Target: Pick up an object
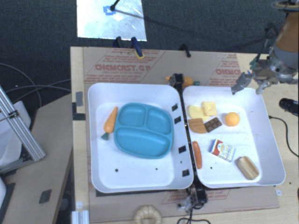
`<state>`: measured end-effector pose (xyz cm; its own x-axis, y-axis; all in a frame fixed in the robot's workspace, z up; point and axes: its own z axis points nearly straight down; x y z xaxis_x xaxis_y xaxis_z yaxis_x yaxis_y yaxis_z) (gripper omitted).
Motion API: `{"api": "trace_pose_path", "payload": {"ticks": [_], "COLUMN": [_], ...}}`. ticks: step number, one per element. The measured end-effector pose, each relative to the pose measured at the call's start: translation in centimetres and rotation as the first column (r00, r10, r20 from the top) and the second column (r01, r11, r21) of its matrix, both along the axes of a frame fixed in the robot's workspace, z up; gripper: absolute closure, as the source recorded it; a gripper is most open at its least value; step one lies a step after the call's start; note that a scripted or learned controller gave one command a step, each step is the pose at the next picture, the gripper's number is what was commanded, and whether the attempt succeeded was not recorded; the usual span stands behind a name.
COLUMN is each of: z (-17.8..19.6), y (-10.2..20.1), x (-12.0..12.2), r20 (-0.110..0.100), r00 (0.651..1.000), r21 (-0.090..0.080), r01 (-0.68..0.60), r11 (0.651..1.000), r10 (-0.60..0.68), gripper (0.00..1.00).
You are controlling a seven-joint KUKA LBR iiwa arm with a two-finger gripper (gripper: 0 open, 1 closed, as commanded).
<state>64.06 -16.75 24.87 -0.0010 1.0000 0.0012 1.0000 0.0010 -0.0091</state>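
Observation:
My gripper (pixel 247 87) hangs over the far edge of the right bin (pixel 271 139), its two fingers spread open with nothing between them. Below and left of it in that bin lie an orange (pixel 232 119), two yellow cheese pieces (pixel 203 110), a brown toast slice (pixel 197 125), a chocolate square (pixel 213 123), a red sausage (pixel 197 154), a small printed carton (pixel 221 150) and a bread roll (pixel 247 167). The left bin (pixel 100 157) holds a blue divided plate (pixel 142 129) with a carrot (pixel 110 120) beside its left rim.
Black clips (pixel 183 148) line the seam between the two bins. A yellow item (pixel 187 81) sits just behind the bins. A shiny metal sheet (pixel 111 13) lies on the floor at the back, and an aluminium frame (pixel 18 129) stands at the left.

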Motion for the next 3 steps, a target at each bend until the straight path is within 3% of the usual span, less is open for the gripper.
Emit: {"api": "trace_pose_path", "payload": {"ticks": [1,3], "z": [0.7,-11.6], "y": [0.0,0.1], "x": [0.2,-0.5], "r20": [0.011,0.006], "r00": [1.0,1.0], "r21": [-0.002,-0.001], "r01": [-0.002,0.0], "r11": [1.0,1.0], "r10": [0.002,0.0], "gripper": [0.0,0.0]}}
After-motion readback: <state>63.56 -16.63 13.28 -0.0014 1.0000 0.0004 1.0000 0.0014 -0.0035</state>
